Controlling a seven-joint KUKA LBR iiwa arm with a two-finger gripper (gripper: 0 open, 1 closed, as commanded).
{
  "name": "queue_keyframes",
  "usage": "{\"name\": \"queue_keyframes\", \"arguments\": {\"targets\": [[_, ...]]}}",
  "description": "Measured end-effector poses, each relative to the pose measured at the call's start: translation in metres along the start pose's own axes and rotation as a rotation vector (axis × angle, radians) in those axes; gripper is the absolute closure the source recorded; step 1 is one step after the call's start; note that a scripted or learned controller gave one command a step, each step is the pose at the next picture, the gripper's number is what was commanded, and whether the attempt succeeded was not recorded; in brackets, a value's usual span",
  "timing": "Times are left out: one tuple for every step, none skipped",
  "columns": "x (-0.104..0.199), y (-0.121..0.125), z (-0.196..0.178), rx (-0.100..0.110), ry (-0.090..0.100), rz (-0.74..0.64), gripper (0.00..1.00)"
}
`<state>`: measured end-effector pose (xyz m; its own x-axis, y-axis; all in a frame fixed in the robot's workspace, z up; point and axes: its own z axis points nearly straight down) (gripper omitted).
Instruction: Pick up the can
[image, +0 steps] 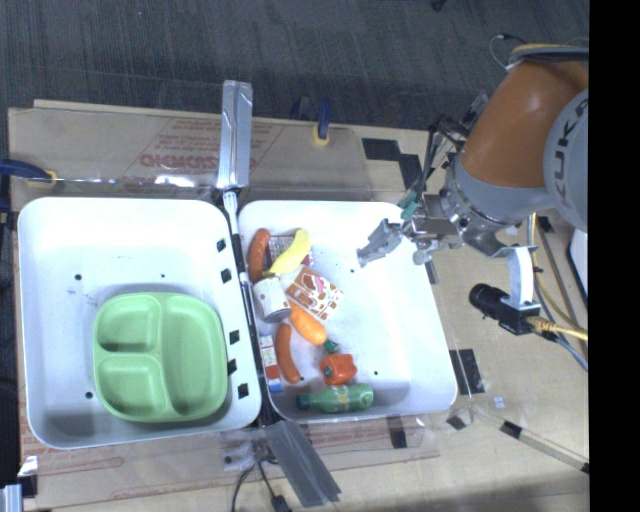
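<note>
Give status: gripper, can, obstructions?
Gripper above right bin, holding nothing. Can lies at bin's left wall. Carton, banana crowd it.

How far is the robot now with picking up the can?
Nothing looks done yet: the can lies in the right bin among the toy food, near its left wall. The gripper hangs over the bin's upper right part, apart from the can. Reaching, grasping and lifting all remain.
</note>
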<state>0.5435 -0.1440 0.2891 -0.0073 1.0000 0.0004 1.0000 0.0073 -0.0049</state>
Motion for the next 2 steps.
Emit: {"name": "queue_keyframes", "arguments": {"targets": [[0.023,-0.026,0.162,0.0,0.0,-0.121,0.0],[0.023,-0.06,0.198,-0.002,0.001,0.014,0.0]]}}
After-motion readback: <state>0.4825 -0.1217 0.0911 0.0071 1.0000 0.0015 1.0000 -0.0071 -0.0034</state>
